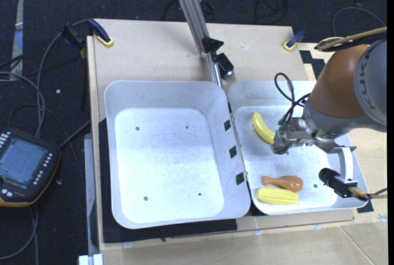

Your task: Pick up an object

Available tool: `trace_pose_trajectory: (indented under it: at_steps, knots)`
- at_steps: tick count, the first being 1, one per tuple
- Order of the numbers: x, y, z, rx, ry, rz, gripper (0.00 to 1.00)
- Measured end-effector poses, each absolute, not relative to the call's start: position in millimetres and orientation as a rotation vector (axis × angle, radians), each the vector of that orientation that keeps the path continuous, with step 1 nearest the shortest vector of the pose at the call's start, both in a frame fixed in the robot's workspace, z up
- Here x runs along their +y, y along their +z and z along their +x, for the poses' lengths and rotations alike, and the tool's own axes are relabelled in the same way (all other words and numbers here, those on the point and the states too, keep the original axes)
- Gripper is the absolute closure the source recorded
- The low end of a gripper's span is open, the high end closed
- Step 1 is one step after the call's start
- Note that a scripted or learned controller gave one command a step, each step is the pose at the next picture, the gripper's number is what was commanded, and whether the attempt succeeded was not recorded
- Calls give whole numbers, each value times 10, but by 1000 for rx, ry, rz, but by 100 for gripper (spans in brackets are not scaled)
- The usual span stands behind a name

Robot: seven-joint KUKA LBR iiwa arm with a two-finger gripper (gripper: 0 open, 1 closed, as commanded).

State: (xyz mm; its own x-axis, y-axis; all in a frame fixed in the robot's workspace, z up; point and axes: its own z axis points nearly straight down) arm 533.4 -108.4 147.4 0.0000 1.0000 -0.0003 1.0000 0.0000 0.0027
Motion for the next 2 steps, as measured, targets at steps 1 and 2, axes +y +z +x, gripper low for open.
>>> trace_pose_trajectory:
  at_steps: [1,2]
  knots:
    - [-1063,1940,5428,2220,4,2218,100]
    - [-1080,2361,5424,2220,4,2219,100]
